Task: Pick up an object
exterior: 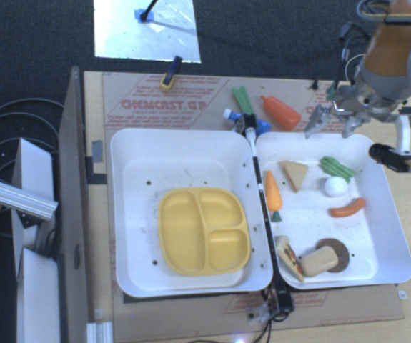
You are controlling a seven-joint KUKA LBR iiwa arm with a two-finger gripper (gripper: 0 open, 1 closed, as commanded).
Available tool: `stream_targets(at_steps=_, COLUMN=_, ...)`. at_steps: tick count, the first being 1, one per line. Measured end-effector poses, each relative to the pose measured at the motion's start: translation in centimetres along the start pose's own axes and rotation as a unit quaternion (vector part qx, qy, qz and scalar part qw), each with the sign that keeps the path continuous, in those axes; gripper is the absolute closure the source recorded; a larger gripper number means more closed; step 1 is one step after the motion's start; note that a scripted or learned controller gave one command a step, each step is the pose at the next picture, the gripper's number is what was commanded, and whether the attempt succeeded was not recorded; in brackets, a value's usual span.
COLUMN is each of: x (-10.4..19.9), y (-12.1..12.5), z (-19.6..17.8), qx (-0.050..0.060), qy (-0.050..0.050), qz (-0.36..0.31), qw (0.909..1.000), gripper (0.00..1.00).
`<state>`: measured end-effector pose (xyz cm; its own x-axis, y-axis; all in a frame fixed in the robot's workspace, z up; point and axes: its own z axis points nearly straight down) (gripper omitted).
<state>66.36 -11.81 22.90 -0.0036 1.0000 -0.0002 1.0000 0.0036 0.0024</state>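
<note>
The jaws of the gripper [332,121] are seen apart, with nothing between them, poised over the far edge of the right bin [387,213]. Nearest below lie green beans [337,168], a white egg [335,186], a cheese wedge [295,174] and a sausage [347,208]. The approach step is judged in hand; a descent onto one item is called for next.

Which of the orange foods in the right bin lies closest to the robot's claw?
The orange sausage by the white egg; the carrot lies farther from the gripper.
</note>
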Motion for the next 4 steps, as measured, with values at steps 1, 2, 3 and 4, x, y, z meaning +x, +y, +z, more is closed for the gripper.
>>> stream_targets(at_steps=1, x=0.9, y=-2.3, z=9.1, qx=0.005, qy=0.001, qz=0.001, qw=1.0000, gripper=0.00)
stream_targets(at_steps=2, x=1.0, y=-2.5, z=14.8, qx=0.003, qy=0.000, qz=0.001, qw=1.0000, gripper=0.00)
stream_targets(at_steps=3, x=1.0, y=-2.3, z=13.4, qx=-0.001, qy=0.000, qz=0.001, qw=1.0000, gripper=1.00)
stream_targets(at_steps=4, x=6.1, y=-7.5, z=3.8, qx=-0.003, qy=0.001, qz=-0.002, qw=1.0000, gripper=1.00)
